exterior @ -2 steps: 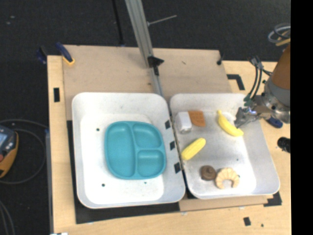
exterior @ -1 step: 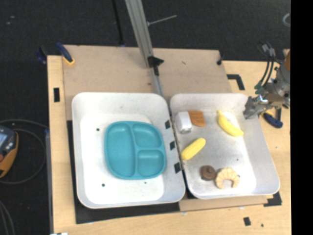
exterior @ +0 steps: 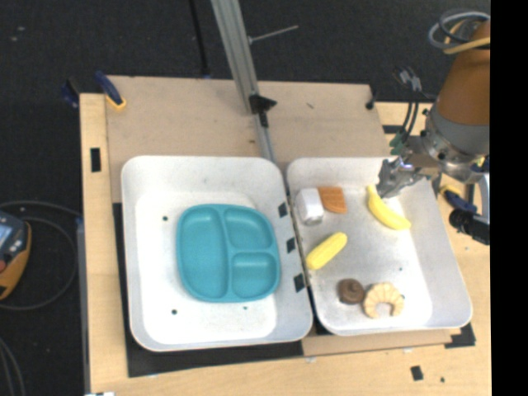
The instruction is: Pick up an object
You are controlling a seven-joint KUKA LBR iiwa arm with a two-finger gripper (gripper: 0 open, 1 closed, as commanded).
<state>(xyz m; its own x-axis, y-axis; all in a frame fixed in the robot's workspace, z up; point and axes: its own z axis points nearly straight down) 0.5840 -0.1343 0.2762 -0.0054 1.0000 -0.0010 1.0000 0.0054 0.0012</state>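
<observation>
Fingers of my gripper (exterior: 394, 177) are hanging over the far right part of the right bin (exterior: 441, 258), just above the upper end of a banana (exterior: 387, 209), and from this slant I cannot tell how wide they are standing or whether they are touching the fruit; nothing is showing between them, so I am holding nothing that I can vouch for. My grey wrist is reaching in from the right, with the orange band (exterior: 466, 81) sitting above it near the frame's upper right corner. The banana is lying on the bin floor, slanting down toward the right, apart from the other pieces. To its left, an orange block (exterior: 332, 200) is resting just beside a white cylinder (exterior: 310, 206), the two close together near the bin's left wall. Below them a yellow corn cob (exterior: 326, 250) is lying at a tilt near the middle of the bin. Nearer the front edge, a small brown piece (exterior: 351, 291) is sitting right against a pale croissant-like pastry (exterior: 384, 299). The left bin (exterior: 148, 221) is carrying a teal divided plate (exterior: 228, 252), which is lying flat near its centre. A metal post (exterior: 235, 48) is rising from the bench (exterior: 181, 114) behind the gap between the two bins.
</observation>
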